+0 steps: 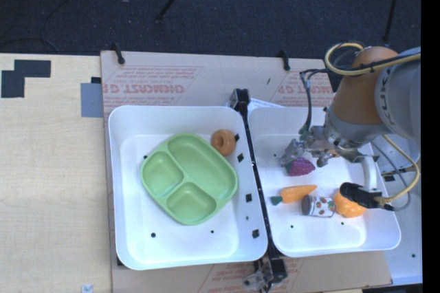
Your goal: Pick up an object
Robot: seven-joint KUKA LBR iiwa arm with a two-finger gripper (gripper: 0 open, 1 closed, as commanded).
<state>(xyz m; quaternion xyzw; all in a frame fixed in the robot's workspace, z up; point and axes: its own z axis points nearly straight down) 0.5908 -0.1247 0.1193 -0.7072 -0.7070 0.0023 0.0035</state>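
Note:
In the right bin (385, 238) a purple bunch-shaped toy (301, 166) lies near the middle. My gripper (305, 151) hangs directly over its upper edge, very close or touching; which, I cannot tell. Below it lie an orange carrot with a green tip (295, 194), a small printed can on its side (317, 206), and an orange and yellow toy (348, 208) to the can's right.
The left bin (124, 216) holds a green divided plate (189, 178) and a brown doughnut (223, 142) by its right wall. A black divider (251, 175) runs between the bins. The grey arm with its orange band (361, 95) reaches in from the right.

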